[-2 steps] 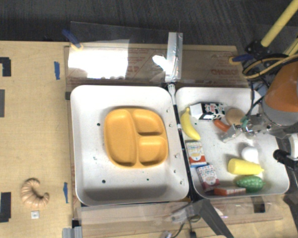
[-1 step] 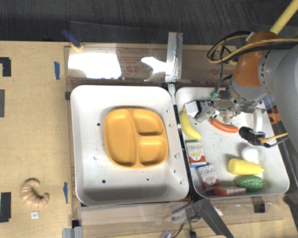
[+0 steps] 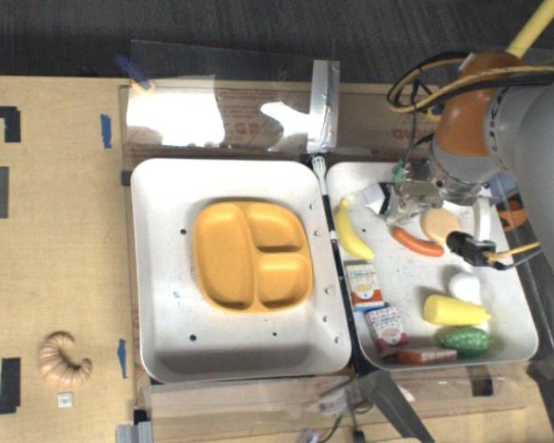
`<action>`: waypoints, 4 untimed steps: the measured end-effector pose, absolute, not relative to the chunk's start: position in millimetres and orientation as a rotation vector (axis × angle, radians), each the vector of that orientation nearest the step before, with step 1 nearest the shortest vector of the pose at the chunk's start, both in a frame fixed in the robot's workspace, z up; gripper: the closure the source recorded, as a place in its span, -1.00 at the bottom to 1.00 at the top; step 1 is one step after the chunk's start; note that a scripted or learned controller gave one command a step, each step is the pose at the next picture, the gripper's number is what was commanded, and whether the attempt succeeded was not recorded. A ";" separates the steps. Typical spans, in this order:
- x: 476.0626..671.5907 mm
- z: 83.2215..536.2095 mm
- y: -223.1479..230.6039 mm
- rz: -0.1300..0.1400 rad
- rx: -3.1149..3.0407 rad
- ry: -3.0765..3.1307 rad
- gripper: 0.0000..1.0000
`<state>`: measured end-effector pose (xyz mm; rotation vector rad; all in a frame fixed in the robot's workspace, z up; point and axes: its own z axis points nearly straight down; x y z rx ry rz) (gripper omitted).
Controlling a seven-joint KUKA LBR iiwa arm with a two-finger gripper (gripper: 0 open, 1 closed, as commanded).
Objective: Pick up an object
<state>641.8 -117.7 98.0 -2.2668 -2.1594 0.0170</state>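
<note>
The right bin point(image 3: 526, 326) holds several toy foods. A yellow banana point(image 3: 354, 233) lies near its left wall, with an orange sausage point(image 3: 417, 241) and a pale peach round piece point(image 3: 440, 222) just right of it. Toward the front lie a white egg point(image 3: 464, 287), a yellow corn-like piece point(image 3: 454, 311) and a green vegetable point(image 3: 463, 341). Two small cartons point(image 3: 363, 282) point(image 3: 384, 326) lie along the left side. My gripper point(image 3: 408, 206) hangs low over the back of this bin, right above the sausage's left end and beside the peach piece. Nothing visibly hangs from it.
The left bin point(image 3: 157, 247) bears a yellow divided plate point(image 3: 252, 254). A toy croissant point(image 3: 65, 358) lies on the bench at the front left. Cables and the grey arm with its orange band point(image 3: 466, 127) crowd the back right. A metal divider point(image 3: 323, 109) stands behind the bins.
</note>
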 end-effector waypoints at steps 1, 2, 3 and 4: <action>571.0 87.7 -140.8 -0.005 -2.812 -1.403 1.00; 607.6 188.3 -86.7 -0.011 -2.703 -1.607 1.00; 599.1 109.8 -92.6 0.012 -2.847 -1.317 1.00; 627.1 187.4 -86.8 -0.006 -2.807 -1.416 1.00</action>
